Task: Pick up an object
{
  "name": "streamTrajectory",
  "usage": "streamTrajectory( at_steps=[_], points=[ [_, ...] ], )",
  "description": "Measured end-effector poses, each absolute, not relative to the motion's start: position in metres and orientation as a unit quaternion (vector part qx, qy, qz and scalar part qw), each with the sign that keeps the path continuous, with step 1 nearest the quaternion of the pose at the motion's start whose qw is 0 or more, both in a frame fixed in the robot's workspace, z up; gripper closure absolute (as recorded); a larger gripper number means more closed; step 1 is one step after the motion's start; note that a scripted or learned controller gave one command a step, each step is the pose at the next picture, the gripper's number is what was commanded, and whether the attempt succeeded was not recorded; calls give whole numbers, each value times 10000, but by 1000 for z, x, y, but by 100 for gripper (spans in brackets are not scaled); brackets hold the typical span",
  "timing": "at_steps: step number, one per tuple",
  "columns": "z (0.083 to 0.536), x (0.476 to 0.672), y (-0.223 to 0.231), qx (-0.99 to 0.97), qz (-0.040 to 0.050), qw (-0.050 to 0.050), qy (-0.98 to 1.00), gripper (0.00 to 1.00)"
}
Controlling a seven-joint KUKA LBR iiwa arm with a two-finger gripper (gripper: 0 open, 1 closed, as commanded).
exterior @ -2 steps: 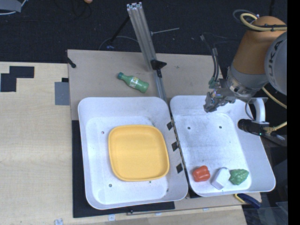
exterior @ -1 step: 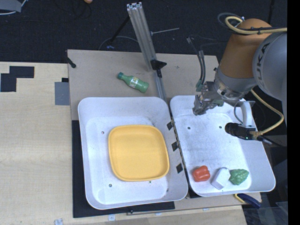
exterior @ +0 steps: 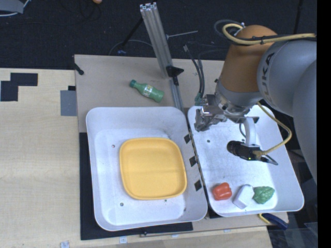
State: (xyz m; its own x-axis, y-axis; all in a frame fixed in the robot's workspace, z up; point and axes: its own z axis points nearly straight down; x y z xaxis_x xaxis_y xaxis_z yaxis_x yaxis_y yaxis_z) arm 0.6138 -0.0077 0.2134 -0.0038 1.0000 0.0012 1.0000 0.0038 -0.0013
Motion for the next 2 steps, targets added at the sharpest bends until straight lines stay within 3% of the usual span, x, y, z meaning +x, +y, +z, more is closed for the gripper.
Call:
streamTrajectory(
  at_steps=[2],
  points=[
    [228,578,85,-7060,-1,6,-7082,100]
  ],
)
